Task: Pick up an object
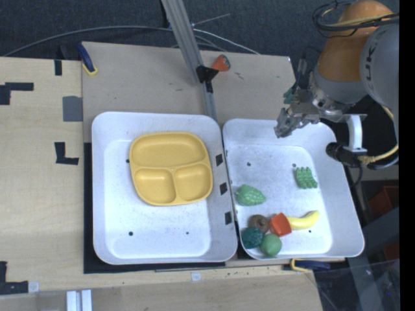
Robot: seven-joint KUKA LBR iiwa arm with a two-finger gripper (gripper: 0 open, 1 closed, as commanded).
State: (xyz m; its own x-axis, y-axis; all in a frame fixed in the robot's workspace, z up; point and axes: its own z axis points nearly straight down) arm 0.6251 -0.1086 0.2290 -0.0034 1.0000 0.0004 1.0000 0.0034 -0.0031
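Two white bins, left (pixel 107 193) and right (pixel 337 193), look like smooth plastic with a dull sheen, speckled with dark flecks. The yellow divided tray (pixel 171 168) reads as matt plastic. The bench top (pixel 39 206) looks like pale, unvarnished wood or board. The arm's orange band (pixel 350 37) shines glossy; the grey metal pole (pixel 185 28) looks brushed.

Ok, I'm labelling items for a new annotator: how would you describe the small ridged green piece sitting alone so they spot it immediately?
Start at the right bin, the one nearer the arm. The green ridged piece lies by itself toward that bin's right side, above the yellow banana. Unlike the rounder green toys in the bottom cluster, it is blocky, bumpy and touches nothing.
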